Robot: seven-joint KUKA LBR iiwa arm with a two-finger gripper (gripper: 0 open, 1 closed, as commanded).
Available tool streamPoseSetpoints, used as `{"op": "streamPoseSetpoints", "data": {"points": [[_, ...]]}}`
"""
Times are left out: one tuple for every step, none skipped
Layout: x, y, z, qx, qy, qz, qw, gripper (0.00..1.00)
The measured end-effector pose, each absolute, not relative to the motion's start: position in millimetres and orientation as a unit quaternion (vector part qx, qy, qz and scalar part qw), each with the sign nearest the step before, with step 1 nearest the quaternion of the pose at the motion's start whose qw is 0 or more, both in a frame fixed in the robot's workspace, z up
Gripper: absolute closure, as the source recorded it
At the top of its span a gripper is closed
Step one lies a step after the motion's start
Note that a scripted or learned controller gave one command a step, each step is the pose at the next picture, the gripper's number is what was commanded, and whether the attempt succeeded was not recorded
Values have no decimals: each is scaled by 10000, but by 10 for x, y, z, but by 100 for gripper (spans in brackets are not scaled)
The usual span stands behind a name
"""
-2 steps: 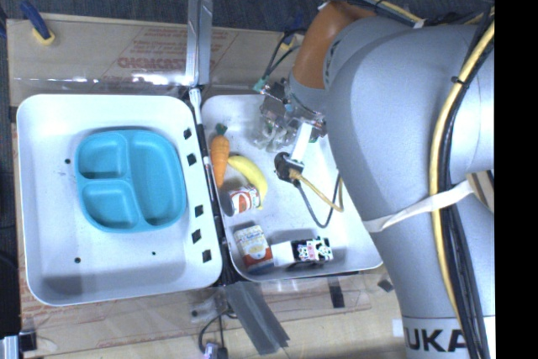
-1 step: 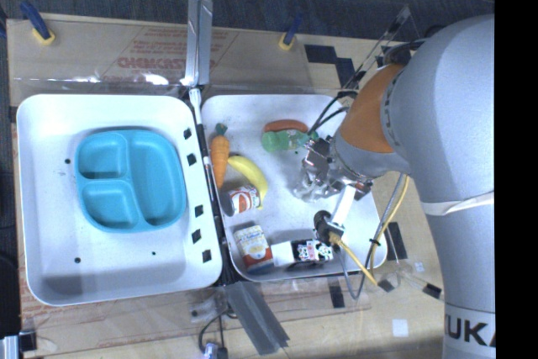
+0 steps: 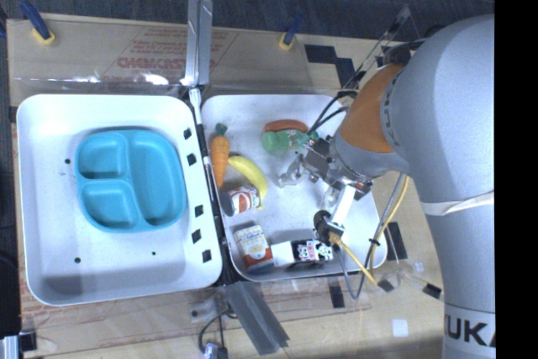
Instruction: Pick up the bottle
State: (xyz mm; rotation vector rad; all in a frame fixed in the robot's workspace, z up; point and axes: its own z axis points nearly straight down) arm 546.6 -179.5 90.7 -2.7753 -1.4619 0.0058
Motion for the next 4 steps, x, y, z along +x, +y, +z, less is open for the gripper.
{"op": "streamPoseSetpoints", "data": {"points": [[6003, -1893, 910, -8938, -4484, 15, 22, 0], [6421, -2005, 822, -8906, -4536, 253, 227, 0], [6473, -1421, 844, -9094, -4155, 166, 93, 0], [6504, -1389, 945, -9076, -4197, 115, 69, 100]]}}
